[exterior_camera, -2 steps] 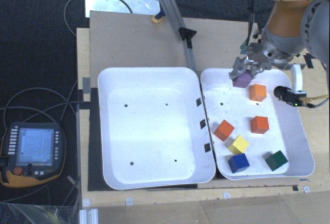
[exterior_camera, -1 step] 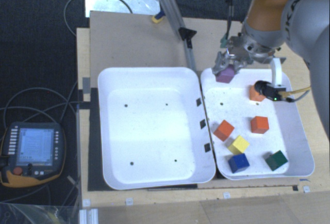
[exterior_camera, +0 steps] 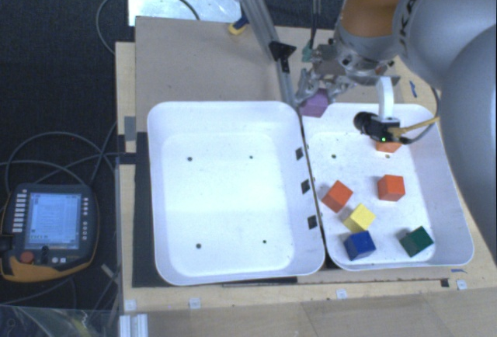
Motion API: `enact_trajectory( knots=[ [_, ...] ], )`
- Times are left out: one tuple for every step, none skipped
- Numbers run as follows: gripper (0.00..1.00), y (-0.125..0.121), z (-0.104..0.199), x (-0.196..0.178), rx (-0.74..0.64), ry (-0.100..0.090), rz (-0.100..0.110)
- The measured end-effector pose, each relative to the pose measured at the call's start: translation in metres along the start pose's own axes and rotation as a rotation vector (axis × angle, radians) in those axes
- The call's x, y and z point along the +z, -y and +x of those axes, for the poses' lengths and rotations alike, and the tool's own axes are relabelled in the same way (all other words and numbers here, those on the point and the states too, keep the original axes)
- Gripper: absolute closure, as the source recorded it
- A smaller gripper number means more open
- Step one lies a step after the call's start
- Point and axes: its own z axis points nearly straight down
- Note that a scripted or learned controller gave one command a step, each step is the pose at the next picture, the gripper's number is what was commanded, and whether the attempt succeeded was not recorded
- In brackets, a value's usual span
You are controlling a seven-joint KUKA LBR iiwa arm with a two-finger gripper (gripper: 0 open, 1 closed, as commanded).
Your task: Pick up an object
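We're looking down on the two bins, and the arm point(exterior_camera: 419, 9) comes in from the right, orange band up top, with the gripper point(exterior_camera: 317, 92) poised over the far left corner of the right bin point(exterior_camera: 458, 250). Right there in the gripper we see the purple block point(exterior_camera: 314, 104), sitting between the fingers, so the jaws are clamped on it. The block hangs just beside the divider where the two bins meet, at the back edge of the right bin; we can't tell from this slant whether it is clear of the bin floor or touching it.

Further down the right bin, the rest of the blocks lie scattered. An orange block point(exterior_camera: 337, 195) sits near the divider, with another orange block point(exterior_camera: 390, 187) to its right. A yellow block point(exterior_camera: 362, 217) lies just below the first orange one, and a blue block point(exterior_camera: 359, 244) sits just beside the yellow, nearer the front rim. A green block point(exterior_camera: 416, 241) rests off toward the front right corner. A small orange piece point(exterior_camera: 387, 146) peeks out under a black fitting on the arm's cable.

The left bin point(exterior_camera: 167, 250) lies white alongside. Off the bench at the left, a teach pendant point(exterior_camera: 48, 231) lies on the dark floor.
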Motion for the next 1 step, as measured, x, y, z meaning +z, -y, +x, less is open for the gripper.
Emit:
enact_trajectory(
  knots=[
    [1.0,-0.0099,0.0578,0.0157,0.0,0.0,0.002]
  ],
)
